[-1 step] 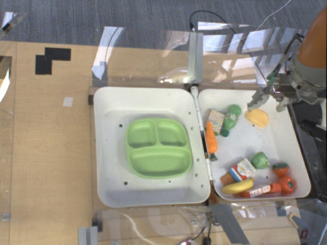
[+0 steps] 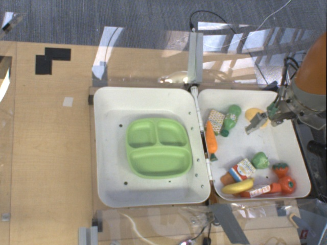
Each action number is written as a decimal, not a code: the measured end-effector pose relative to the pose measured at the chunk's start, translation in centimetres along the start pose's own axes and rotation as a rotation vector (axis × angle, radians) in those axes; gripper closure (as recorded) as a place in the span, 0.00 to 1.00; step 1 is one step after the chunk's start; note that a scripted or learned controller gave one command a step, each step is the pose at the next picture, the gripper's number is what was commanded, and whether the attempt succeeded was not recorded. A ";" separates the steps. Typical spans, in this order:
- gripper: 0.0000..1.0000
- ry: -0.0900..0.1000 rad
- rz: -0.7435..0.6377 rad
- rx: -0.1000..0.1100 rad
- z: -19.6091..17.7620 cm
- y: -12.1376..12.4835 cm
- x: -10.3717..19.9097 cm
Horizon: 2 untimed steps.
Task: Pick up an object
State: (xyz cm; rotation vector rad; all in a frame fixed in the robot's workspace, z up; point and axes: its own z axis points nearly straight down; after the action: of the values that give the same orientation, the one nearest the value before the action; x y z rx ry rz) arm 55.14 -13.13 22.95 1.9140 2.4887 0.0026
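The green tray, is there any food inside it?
No food shows in the green tray; its three compartments look bare. What lies beneath it in the left bin is covered.

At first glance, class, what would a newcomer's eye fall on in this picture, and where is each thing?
The bright green tray stands out first, lying alone in the middle of the left bin. Next comes the cluster of toy food in the right bin: a carrot by the divider, a green bottle above, a banana near the front. The gripper hangs over that bin's far right corner.
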 end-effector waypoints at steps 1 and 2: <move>0.00 0.000 0.104 -0.001 -3.6 -0.7 5.3; 0.00 0.001 0.039 0.002 4.7 3.4 4.7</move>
State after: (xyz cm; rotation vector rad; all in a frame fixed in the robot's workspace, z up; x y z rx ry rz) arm 57.25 -7.75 18.27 1.9636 2.4524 0.0008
